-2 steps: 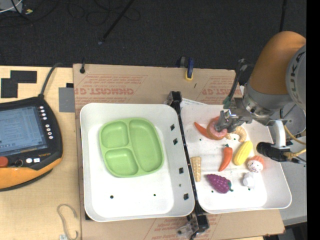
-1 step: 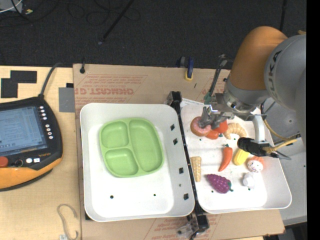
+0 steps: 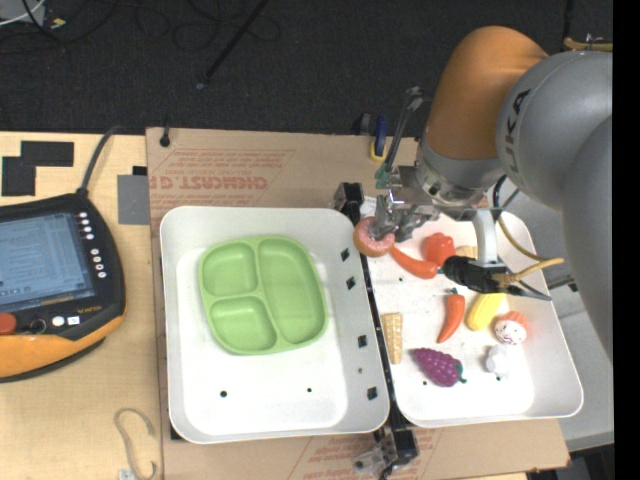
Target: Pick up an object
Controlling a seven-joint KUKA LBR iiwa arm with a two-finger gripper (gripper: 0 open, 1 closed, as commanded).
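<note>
Purple grapes (image 3: 437, 366) and orange carrot (image 3: 452, 315) lie nearer the camera than the gripper (image 3: 392, 223). Pink donut (image 3: 374, 237) sits right at its tip, touching; grip state: cannot tell. Probably light, rigid plastic; pinch across its ring.

Pink ring toy (image 3: 375, 236) is lying right under my gripper (image 3: 393, 218), w/ a red pepper (image 3: 417, 256) sitting just beside it. Orange carrot (image 3: 452, 316) & a yellow piece (image 3: 483, 311) are lying near, tan wafer (image 3: 392, 337) too. Purple grapes (image 3: 438, 366) are resting well apart.
</note>
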